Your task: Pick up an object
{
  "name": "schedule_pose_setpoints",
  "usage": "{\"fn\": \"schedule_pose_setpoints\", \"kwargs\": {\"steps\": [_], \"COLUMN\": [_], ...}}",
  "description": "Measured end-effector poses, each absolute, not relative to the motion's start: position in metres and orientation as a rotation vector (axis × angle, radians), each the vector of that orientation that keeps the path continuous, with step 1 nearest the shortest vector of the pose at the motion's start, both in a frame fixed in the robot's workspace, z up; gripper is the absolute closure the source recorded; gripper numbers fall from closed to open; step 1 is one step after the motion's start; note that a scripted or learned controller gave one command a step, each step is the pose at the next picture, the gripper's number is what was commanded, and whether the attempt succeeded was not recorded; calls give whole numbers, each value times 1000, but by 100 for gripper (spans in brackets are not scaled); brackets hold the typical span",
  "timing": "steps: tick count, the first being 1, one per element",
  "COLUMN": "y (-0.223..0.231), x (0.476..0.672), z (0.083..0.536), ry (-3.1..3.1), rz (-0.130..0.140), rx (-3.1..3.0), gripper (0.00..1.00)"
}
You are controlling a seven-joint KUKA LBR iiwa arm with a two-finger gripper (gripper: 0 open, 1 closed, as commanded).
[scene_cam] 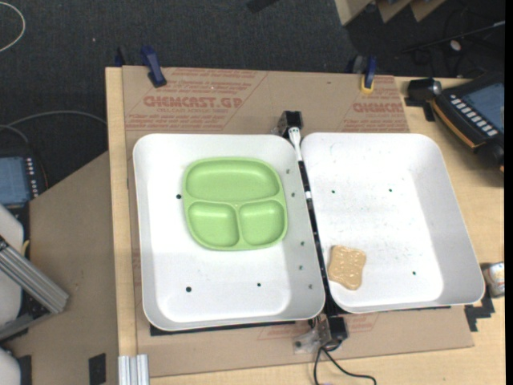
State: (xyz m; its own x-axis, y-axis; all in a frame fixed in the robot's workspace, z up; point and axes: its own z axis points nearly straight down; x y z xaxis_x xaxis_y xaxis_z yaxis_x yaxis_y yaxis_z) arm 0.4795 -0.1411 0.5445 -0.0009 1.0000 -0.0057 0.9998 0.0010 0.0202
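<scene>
A light green divided plate (235,203) with three compartments lies in the left white bin (168,291), towards its back half. A small tan, biscuit-like piece (347,266) rests flat in the right white bin (401,183), near its front left corner and close to the wall between the two bins.
Both bins sit side by side on a brown cardboard sheet (208,95) held by blue clamps at the back. A black handheld device (473,115) lies at the far right. Cables hang at the front edge below the bins.
</scene>
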Motion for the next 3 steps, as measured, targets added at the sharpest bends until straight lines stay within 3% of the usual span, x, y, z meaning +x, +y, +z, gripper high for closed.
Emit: {"fn": "schedule_pose_setpoints", "kwargs": {"steps": [1, 3], "y": [-140, -71], "x": [480, 478], "z": [547, 323], "ry": [2218, 2235], "rz": [4, -11], "rx": [2214, 2225], "gripper": [100, 100]}}
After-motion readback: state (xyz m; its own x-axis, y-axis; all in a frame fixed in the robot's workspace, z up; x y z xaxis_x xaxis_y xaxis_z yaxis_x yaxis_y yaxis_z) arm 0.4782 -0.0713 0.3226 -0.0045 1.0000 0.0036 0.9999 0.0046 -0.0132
